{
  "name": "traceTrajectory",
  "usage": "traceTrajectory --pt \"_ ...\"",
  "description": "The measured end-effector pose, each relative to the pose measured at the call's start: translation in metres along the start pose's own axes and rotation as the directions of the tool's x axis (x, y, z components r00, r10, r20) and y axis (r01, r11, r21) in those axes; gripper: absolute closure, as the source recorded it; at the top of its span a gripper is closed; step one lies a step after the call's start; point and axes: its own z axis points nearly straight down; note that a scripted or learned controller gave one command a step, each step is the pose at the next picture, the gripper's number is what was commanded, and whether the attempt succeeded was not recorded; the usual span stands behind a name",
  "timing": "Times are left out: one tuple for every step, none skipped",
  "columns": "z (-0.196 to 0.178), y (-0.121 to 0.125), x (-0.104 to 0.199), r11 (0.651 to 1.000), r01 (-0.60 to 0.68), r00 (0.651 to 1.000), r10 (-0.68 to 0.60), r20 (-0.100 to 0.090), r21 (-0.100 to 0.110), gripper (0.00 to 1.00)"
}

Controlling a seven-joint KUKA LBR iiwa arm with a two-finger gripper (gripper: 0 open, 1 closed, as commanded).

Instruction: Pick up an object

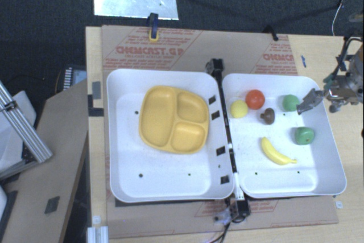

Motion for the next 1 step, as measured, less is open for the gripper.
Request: traceTrajectory --pt "0.0431 -0.0045 0.0034 1.000 -0.002 1.000 0.002 -0.001 0.003 0.00"
